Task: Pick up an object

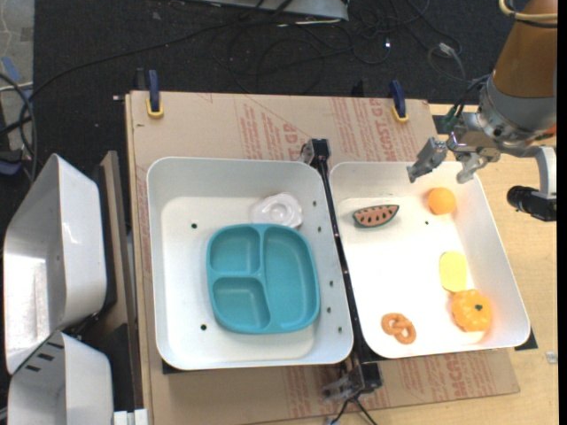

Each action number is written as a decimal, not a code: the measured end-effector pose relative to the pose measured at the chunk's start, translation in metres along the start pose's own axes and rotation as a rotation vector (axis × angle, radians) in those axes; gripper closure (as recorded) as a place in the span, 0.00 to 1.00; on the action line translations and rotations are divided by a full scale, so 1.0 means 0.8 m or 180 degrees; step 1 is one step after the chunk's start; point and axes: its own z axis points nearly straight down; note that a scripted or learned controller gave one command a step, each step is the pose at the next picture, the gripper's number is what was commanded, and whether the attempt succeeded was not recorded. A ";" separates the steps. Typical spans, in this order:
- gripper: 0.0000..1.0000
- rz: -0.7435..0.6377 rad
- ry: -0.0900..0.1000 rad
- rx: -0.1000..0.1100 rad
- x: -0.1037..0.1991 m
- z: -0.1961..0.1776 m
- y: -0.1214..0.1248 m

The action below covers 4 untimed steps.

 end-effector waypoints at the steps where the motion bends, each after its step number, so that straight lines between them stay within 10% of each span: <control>1: 0.00 -0.0008 -0.0006 -0.0036 0.001 -0.009 0.002; 4: 0.00 -0.0004 -0.0004 -0.0023 0.004 0.187 0.014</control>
